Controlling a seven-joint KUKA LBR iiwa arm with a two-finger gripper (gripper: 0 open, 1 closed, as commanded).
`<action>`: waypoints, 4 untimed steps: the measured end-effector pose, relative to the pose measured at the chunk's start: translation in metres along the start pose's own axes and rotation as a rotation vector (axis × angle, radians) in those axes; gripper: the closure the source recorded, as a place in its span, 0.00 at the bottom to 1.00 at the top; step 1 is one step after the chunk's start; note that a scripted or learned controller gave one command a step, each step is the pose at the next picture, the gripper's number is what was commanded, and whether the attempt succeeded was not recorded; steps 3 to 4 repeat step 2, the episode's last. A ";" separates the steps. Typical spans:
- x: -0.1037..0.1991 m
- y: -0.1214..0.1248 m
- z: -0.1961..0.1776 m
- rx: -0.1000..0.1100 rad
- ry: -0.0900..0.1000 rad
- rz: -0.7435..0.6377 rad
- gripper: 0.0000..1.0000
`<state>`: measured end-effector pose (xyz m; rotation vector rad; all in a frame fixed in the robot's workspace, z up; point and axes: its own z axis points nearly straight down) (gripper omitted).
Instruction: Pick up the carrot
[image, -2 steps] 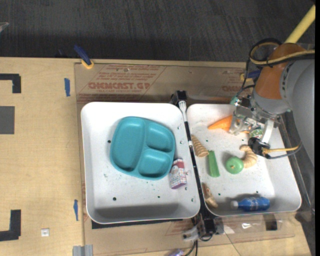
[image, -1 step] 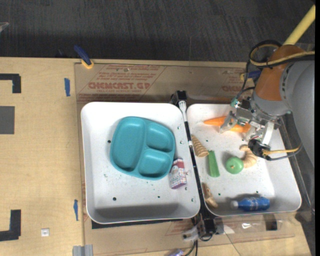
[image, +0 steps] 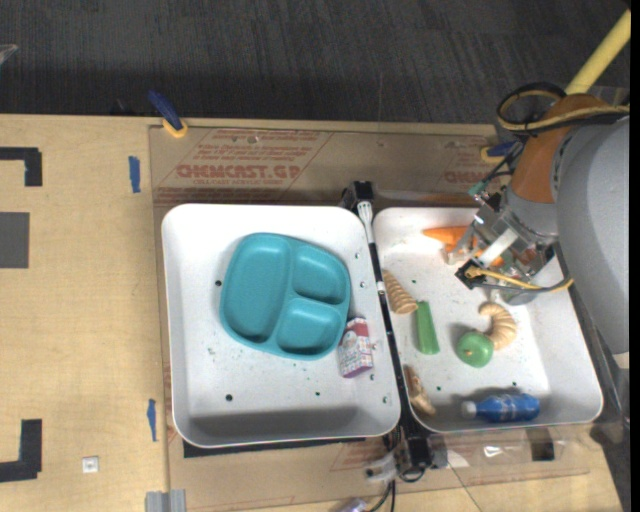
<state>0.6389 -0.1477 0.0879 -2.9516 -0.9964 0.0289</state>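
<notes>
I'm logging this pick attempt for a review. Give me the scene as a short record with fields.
target: carrot, lying at the far end of the right bin
gripper: gripper right next to the carrot, on the arm's side
held: cannot tell
also in right bin: green stick, green apple, blue bottle
left bin: teal plate, small bottle beside it
</notes>
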 end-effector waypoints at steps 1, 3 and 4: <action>0.013 -0.011 -0.001 -0.017 -0.026 0.129 0.00; 0.021 -0.012 -0.011 -0.028 -0.002 0.124 1.00; 0.021 -0.012 -0.011 -0.028 -0.002 0.124 1.00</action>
